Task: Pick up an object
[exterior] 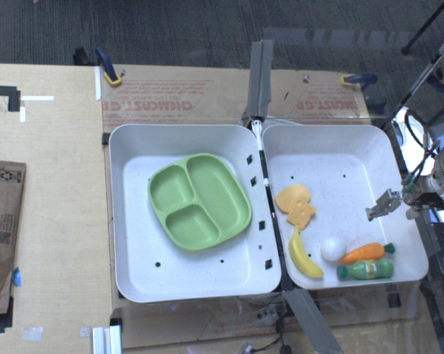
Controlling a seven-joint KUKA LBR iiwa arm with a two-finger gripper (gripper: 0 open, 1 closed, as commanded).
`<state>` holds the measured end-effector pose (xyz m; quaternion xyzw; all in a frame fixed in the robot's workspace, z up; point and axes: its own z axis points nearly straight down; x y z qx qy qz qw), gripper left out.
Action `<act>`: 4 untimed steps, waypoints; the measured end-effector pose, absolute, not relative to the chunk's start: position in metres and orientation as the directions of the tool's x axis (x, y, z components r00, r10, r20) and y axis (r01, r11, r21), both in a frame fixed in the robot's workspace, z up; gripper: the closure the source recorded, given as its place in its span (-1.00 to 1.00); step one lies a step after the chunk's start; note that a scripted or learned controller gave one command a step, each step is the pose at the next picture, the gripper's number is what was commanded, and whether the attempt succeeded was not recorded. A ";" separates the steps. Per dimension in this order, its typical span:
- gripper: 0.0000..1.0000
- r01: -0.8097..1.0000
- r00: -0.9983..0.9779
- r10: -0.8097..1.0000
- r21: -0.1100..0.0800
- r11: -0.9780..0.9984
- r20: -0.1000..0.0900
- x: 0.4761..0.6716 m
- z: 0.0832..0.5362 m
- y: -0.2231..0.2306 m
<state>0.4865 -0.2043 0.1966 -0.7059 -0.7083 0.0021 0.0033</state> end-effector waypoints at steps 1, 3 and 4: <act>-1.00 1.000 0.004 1.000 -0.006 -0.004 0.002 0.477 0.089 -0.160; 1.00 0.987 0.159 0.987 -0.010 -0.159 0.001 0.478 0.094 -0.129; -1.00 0.987 0.159 0.987 -0.011 -0.159 0.001 0.477 0.094 -0.129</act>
